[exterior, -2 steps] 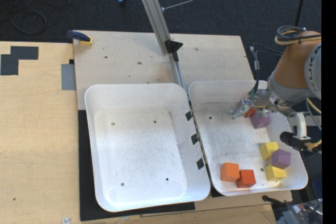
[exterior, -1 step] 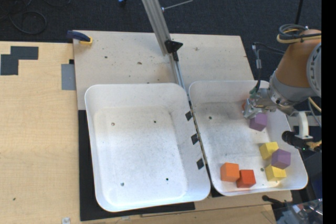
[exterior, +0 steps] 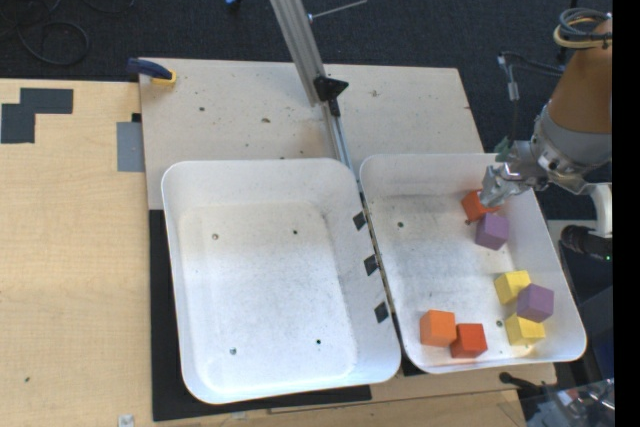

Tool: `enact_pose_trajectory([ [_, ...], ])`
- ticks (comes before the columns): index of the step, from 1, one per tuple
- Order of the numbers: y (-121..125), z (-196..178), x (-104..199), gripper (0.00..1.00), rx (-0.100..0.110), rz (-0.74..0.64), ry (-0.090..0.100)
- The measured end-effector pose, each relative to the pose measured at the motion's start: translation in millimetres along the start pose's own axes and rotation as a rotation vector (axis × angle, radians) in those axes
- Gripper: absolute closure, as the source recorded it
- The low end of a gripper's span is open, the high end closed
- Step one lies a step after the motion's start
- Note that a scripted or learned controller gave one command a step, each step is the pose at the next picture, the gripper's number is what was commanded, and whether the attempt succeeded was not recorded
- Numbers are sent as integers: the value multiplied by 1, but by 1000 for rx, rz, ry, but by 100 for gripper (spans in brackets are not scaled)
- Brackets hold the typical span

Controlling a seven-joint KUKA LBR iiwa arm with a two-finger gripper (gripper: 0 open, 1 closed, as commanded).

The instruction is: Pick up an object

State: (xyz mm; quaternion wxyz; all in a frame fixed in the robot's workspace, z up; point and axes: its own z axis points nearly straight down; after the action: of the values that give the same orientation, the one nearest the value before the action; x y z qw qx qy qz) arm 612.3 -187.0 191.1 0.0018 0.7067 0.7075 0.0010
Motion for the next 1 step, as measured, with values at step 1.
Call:
enact_pose_trajectory([
  [1,-2,-51,-9,100,0,1,0],
])
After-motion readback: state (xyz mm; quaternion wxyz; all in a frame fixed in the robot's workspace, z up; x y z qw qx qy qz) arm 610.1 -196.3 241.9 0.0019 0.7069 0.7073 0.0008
